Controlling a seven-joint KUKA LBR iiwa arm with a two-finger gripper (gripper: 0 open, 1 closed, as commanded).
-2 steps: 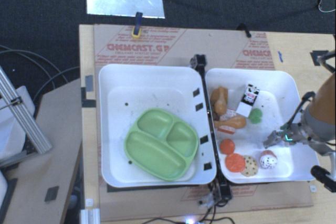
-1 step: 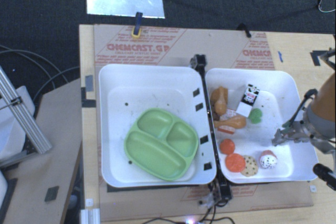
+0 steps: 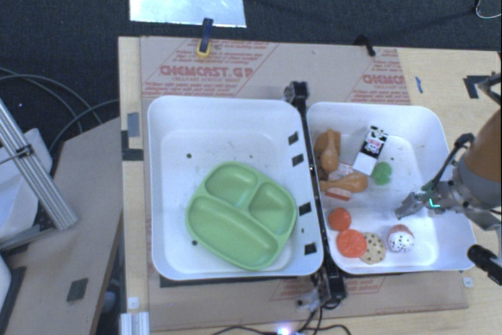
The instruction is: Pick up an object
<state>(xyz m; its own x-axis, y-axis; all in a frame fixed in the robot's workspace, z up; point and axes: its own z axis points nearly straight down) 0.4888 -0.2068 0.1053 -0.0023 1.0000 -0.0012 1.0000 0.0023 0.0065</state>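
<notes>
The gripper (image 3: 414, 205) hangs low over the right-hand bin (image 3: 427, 121), near its three-o'clock wall. Its dark fingers (image 3: 408, 208) stand slightly parted, pointing toward nine o'clock, and nothing lies between them; a small teal light glows just behind them. Behind that the wrist and the grey arm (image 3: 482, 169) run off toward three o'clock.

The nearest candidate is a small white piece with red spots (image 3: 401, 238), lying at about six o'clock from the fingertips, near but not touching. At seven o'clock from it lies a speckled cookie (image 3: 374, 248), touching an orange disc (image 3: 352, 243); a smaller orange-red ball (image 3: 339, 219) sits just above those. Further out, toward ten o'clock, lie a green ball (image 3: 382, 173), a black-and-white carton (image 3: 371, 150), and tan bread-like pieces (image 3: 328, 151) against the bin's nine-o'clock wall.

The left-hand bin (image 3: 227, 118) holds a green divided plate (image 3: 241, 213), well apart from the gripper.

Judged step: approach, before any grasp. The next move seems to call for shifting toward six o'clock to centre the fingers over the spotted piece, opening wider if needed, descending to the bin floor, then closing. The piece looks rounded and could roll away from a skewed pinch.
</notes>
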